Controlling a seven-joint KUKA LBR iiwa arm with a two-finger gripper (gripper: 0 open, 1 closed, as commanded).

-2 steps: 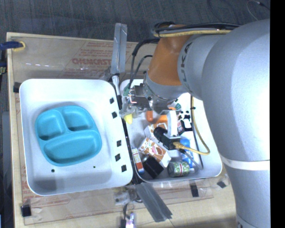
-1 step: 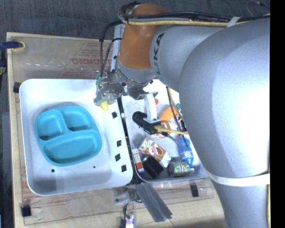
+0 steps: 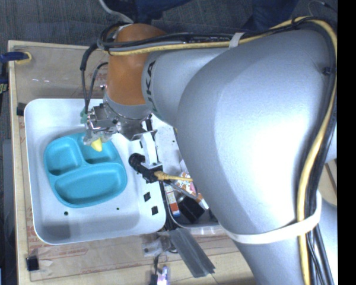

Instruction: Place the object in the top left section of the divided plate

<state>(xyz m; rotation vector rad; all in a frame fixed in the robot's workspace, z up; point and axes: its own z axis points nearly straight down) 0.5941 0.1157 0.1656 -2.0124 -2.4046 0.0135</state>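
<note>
While the jaws' spread cannot be told, the blue divided plate [image 3: 83,171] sits in the left white bin [image 3: 38,218].

The only lettering to be made out is dark print running sideways on the big grey robot arm [image 3: 249,135], on its pale casing just beside the orange band [image 3: 127,70]. It looks like part of the maker's name, but the letters are too foreshortened to read surely.

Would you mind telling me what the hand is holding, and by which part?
A small yellow object sits at the hand, over the blue divided plate; whether and where it is gripped cannot be told.
</note>
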